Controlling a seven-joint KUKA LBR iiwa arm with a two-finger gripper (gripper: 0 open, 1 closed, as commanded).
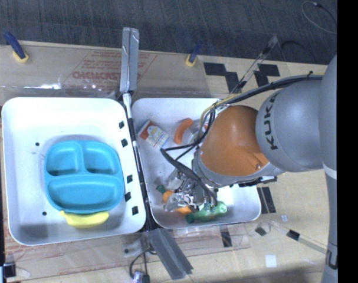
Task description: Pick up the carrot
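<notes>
The big grey arm [296,125] with its orange band [232,140] reached in from the right and hung over the right bin [249,208]. It bent down toward the near part of that bin. The gripper [187,194] was low among a heap of little things there. I could not tell if its fingers were apart or together, because the toys and wires around them made it too hard to see.

The carrot [182,130] looked like the orange thing lying at the far side of the right bin, just left of the orange band. It was apart from the gripper. Beside it, to the left, lay a small white packet [153,134]. A green thing [207,212] lay at the near edge of the bin, just beside the gripper.

In the left bin [19,128] sat a blue tray [83,174] with three parts. A yellow thing [86,219] poked out from under its near edge.
</notes>
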